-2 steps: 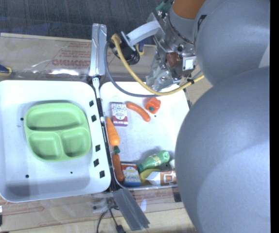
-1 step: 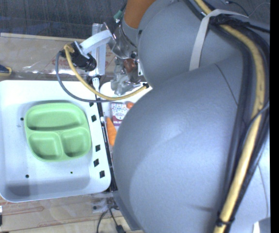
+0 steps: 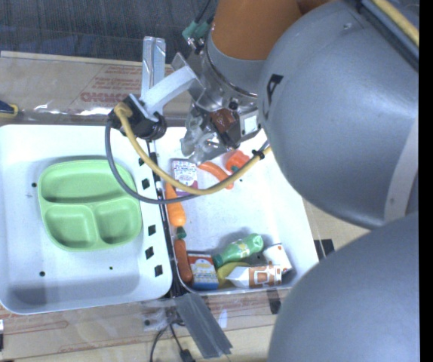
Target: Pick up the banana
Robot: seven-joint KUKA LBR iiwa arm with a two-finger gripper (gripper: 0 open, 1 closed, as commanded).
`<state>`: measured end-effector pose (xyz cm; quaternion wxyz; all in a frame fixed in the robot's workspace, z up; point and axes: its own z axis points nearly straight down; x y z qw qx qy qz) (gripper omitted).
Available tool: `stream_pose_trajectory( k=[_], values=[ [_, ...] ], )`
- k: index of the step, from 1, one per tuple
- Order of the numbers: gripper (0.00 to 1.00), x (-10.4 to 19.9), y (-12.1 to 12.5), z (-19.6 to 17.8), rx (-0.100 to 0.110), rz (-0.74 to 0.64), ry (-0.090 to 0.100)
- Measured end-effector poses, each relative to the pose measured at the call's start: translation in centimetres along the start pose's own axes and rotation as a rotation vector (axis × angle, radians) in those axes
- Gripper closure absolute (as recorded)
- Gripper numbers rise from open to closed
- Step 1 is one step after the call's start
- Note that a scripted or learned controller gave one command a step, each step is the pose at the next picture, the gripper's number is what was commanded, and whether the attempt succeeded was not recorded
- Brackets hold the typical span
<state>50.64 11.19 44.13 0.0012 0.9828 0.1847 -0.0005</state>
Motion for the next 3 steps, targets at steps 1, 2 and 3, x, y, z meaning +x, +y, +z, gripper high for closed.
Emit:
stream_pose_trajectory(
  k=[1,2,3],
  values=[
    [1.0,-2.0,-3.2,1.0,0.003,-0.084,-0.004],
    [1.0,3.3,-6.9,4.1,0.0,-0.122,-0.003],
    [1.0,4.7,-7.5,0.1,0.003,-0.299,-0.006]
  ],
)
